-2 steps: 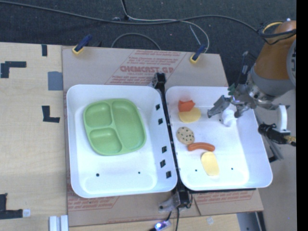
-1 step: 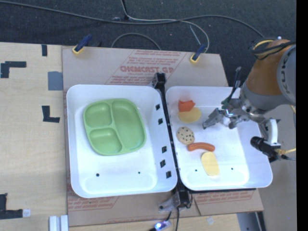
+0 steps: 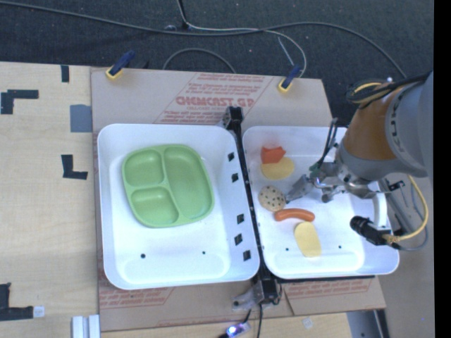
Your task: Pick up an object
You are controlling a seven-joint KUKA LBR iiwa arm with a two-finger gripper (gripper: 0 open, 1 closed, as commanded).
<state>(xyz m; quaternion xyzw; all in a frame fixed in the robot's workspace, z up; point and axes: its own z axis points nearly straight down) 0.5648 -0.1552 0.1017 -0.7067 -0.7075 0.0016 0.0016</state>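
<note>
Beside gripper (image 3: 301, 186) – sausage (image 3: 294, 215), lying left-right

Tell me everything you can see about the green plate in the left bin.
The green plate is light green, looks like smooth plastic, and has a rounded-rectangle shape with three compartments: two smaller ones on the view's left and one long one on the right. All three hold nothing. It lies flat, right side up, turned slightly askew, in the upper part of the left bin, resting on the white floor. Nothing else touches it; the gripper is over the right bin.
</note>
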